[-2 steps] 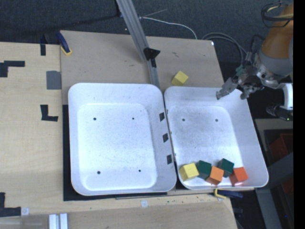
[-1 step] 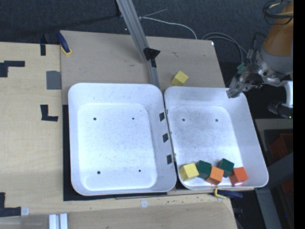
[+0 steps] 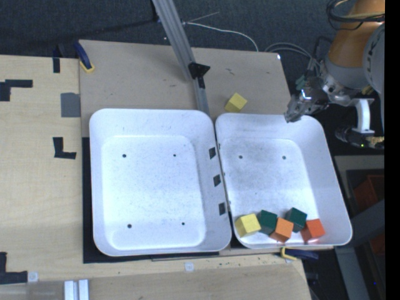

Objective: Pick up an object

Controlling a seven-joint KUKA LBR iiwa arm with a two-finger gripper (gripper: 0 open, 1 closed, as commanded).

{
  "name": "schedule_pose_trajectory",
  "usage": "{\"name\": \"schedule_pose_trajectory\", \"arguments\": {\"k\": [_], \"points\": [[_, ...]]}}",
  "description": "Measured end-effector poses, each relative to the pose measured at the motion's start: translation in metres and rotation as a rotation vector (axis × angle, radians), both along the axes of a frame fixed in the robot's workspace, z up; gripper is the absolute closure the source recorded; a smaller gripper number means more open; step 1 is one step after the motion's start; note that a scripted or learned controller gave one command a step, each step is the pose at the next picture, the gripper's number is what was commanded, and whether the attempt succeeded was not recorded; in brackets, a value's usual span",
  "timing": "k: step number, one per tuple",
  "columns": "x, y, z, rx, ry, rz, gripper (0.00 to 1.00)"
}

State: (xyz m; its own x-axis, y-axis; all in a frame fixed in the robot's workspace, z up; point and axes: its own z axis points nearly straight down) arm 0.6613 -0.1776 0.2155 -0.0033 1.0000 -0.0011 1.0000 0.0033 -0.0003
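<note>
A grey arm (image 3: 356, 49) with an orange band reaches in from the right and hangs its gripper (image 3: 294, 113) over the far right corner of the right bin (image 3: 325, 161). Whether the gripper is spread or pressed together cannot be told at this slant, and nothing shows in its grasp.

The candidates for the pick lie well apart from it, bunched against the near wall of the same bin: a yellow cube (image 3: 248, 224) at the left of the group, a green cube (image 3: 268, 219) just beside it, an orange cube (image 3: 283, 229) touching that one, a second green cube (image 3: 297, 217), and a red cube (image 3: 314, 229) at the right end. A stray yellow block (image 3: 236, 102) sits on the board (image 3: 137, 74) beyond the bins, just past their far rims.

The left bin (image 3: 150, 180) stands beside the right one.

By the look of things, the pick is at the approach stage, with no object yet chosen or touched. The next move calls for carrying the gripper toward the near wall, settling over one cube, probably an end one such as the yellow or the red, where neighbours crowd least, then descending to close on it. The wall and the tight cluster leave little room on either side.
</note>
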Motion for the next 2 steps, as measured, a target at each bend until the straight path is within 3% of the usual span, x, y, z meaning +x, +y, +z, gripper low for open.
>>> {"name": "schedule_pose_trajectory", "arguments": {"k": [1, 2], "points": [[-0.001, -0.001, 0.001, -0.001, 0.001, -0.002, 0.00], [0.000, -0.001, 0.011, -0.002, 0.000, 0.000, 1.00]]}}
